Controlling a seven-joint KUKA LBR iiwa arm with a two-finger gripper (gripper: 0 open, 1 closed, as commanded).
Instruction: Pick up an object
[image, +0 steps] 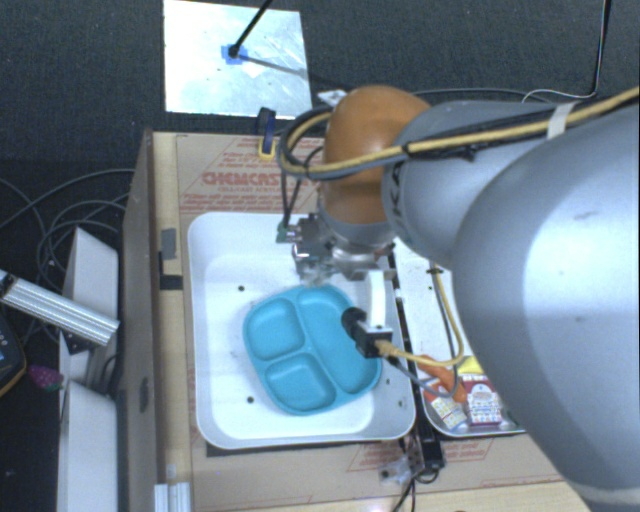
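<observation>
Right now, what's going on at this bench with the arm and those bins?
The grey arm reaches in from the right, and its tool hangs low over the left white bin, at the far edge of a blue divided tray lying inside. Whether it has any hold on the tray cannot be told. The right bin holds a colourful packet, partly hidden by the arm.

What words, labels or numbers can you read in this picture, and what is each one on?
"CHEMCAST": red capitals on the cardboard sheet behind the left bin.
Smaller red print around it: too blurred to read.
Red print on the cardboard's near edge: too blurred to read.
Colourful packet in the right bin: print too small to read.
Blue tray: no text.
</observation>
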